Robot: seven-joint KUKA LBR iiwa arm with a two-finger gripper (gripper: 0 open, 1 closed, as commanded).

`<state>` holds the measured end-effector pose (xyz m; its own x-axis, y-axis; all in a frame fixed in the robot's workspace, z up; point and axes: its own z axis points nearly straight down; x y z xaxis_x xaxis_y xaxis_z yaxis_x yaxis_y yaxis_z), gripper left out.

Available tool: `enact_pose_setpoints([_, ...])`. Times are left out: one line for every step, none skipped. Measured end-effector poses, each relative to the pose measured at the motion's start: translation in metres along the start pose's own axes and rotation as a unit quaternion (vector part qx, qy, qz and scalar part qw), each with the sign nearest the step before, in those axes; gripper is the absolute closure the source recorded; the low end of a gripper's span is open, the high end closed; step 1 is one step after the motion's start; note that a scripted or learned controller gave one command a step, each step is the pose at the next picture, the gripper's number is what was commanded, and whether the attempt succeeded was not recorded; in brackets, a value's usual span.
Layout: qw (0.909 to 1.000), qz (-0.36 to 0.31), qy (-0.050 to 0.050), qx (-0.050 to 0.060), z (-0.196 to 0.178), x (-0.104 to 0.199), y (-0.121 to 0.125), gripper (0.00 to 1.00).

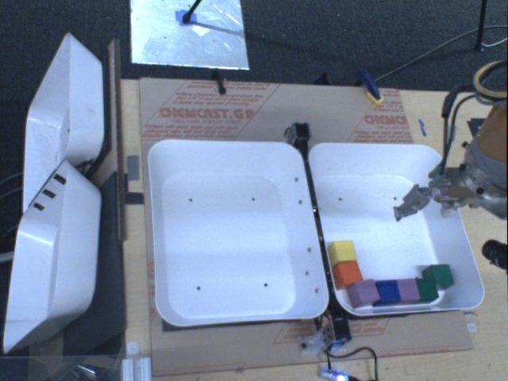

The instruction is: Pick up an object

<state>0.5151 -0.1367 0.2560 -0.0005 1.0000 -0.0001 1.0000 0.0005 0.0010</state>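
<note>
Several coloured blocks lie along the near edge of the right bin (373, 161): a yellow block (342, 252), an orange block (346, 273), a purple block (363, 292), a blue block (388, 291), a pink-purple block (408, 290) and a green block (435, 280). My gripper (409, 204) hangs over the right side of that bin, above and to the right of the blocks, pointing left. Nothing shows between its fingers.
The left bin (230, 161) sits beside the right one, joined by a black clamp (298, 132). White bins (59, 181) stand stacked at the far left. A metal sheet (189, 22) lies beyond the bench. Cables run at the right.
</note>
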Motion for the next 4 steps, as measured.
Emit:
enact_pose_setpoints([1.0000,-0.001,0.000,0.000,-0.001,0.008,0.048,0.00])
enact_pose_setpoints([1.0000,-0.001,0.000,0.001,0.017,-0.004,0.125,0.00])
enact_pose_setpoints([1.0000,0.000,0.001,0.006,0.149,0.021,0.092,0.00])
enact_pose_setpoints([1.0000,0.000,0.000,-0.001,0.133,0.019,0.096,1.00])
